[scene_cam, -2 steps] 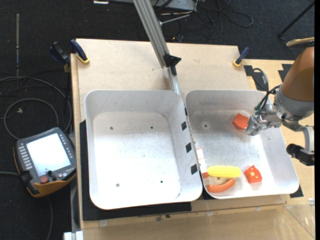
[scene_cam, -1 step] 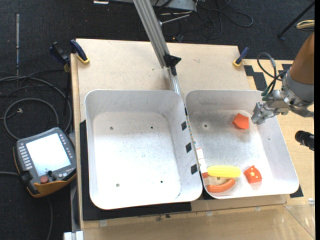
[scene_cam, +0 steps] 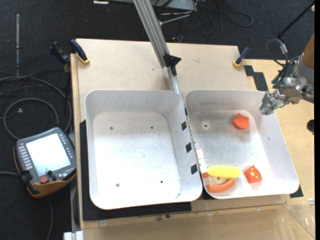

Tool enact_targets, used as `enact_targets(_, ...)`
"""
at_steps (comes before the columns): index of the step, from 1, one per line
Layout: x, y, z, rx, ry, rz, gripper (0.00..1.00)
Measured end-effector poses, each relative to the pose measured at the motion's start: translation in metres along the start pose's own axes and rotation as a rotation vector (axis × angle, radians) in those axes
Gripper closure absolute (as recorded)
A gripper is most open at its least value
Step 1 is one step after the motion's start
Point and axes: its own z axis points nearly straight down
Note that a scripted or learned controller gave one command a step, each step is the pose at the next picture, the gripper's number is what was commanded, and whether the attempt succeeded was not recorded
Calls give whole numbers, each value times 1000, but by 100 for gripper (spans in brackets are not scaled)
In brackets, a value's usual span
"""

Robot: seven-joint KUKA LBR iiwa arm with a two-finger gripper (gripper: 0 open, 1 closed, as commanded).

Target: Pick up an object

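Orange block (scene_cam: 241, 121) sits in the right bin (scene_cam: 280, 149), near the hand (scene_cam: 267, 107) over the bin's far right rim; whether that hand is apart, I cannot tell

Four small things lie in the right bin (scene_cam: 280, 149). An orange block (scene_cam: 241, 121) sits alone toward the far side. Along the near edge, a yellow banana (scene_cam: 223, 171) lies flat, touching an orange curved piece (scene_cam: 220, 185) just below it; a red block (scene_cam: 253, 174) sits beside them.
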Motion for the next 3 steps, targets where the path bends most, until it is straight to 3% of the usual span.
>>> enact_targets(3,181,19,30,9,6,-6,100)
